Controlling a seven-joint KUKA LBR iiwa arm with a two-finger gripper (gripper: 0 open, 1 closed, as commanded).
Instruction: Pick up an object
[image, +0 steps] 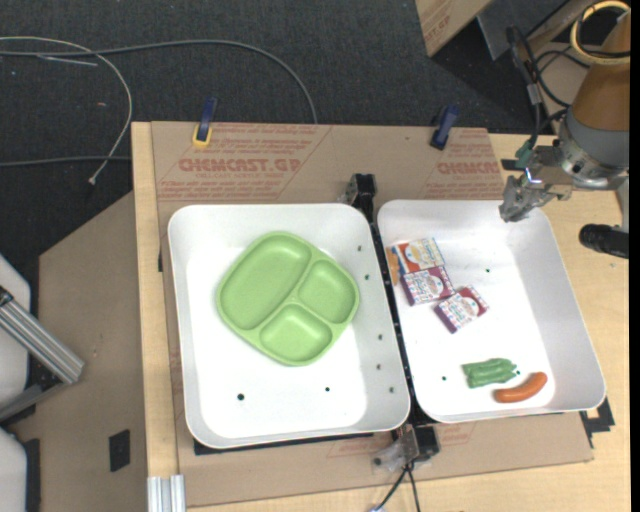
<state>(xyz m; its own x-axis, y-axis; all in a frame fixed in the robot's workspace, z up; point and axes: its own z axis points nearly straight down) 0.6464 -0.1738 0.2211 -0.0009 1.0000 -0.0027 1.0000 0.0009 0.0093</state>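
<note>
Hovering at the upper right of the frame, the gripper (516, 203) hung over the far corner of the right bin (570, 310), nothing visible between its tips; whether they were spread, I could not tell. The candidates lay lower in that bin: two small packets (421, 270), (460, 308) near centre, a green pepper (489, 372) and an orange sausage (520, 388) toward the bottom. This looked like the approach step. The next move called for travelling down-frame and descending over one item.
</note>
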